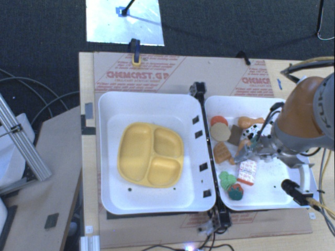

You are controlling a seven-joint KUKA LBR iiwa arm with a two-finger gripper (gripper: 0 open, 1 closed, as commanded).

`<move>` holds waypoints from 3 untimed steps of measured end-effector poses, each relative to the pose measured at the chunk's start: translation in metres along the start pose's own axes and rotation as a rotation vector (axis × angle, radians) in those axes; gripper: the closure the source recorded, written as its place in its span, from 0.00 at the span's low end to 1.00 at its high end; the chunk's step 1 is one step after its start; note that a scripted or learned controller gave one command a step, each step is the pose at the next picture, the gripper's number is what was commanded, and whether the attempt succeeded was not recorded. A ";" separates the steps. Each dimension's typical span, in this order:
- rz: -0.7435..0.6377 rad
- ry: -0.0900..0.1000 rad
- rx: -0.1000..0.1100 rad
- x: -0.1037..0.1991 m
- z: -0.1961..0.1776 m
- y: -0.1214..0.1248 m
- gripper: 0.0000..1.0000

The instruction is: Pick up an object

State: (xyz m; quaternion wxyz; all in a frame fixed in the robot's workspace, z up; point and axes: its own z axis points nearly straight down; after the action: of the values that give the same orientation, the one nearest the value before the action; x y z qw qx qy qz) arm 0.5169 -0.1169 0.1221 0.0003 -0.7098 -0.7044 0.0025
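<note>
**Tabletop** (87, 82): pale, covered by a sheet (220, 72) with red print. A blue and yellow clamp (135, 53) sits at its far edge.

**Left bin** (157, 200): white and shallow. It holds one yellow plate (151, 155) with three compartments, lying flat near the middle.

**Right bin** (264, 192): white and shallow, set just beside the left bin. It holds the loose things for picking, crowded in its left half:
- red-topped round (219, 121), at the far left
- pale disc (221, 133), touching the round on its near side
- brown waffle (222, 152), just nearer than the disc
- green piece (226, 180), near the front wall
- dark block (235, 135), beside the disc
- red and teal piece (236, 192), touching the green piece
- white and red packet (247, 172), lying flat at mid-bin
- orange piece (250, 122), toward the far wall
- black and white spotted piece (252, 136), just nearer than the orange piece, partly hidden by the arm

**Tool** (245, 155): low over the middle of the right bin, between the waffle and the packet and just nearer than the dark block.
- Nothing can be seen held in it.
- I cannot tell whether it is apart or together.
- I cannot tell whether it touches any piece.

**Arm** (306, 111): grey with an orange band. It reaches in over the right side of the right bin.
</note>
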 end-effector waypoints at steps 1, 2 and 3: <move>-0.014 0.003 -0.009 0.030 0.036 0.042 0.00; -0.012 0.005 -0.019 0.030 0.021 0.044 1.00; -0.006 0.002 -0.006 0.030 0.037 -0.029 1.00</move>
State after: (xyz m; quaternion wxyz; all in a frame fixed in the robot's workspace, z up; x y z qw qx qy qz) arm 0.4877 -0.0872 0.0851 -0.0011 -0.7078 -0.7064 -0.0006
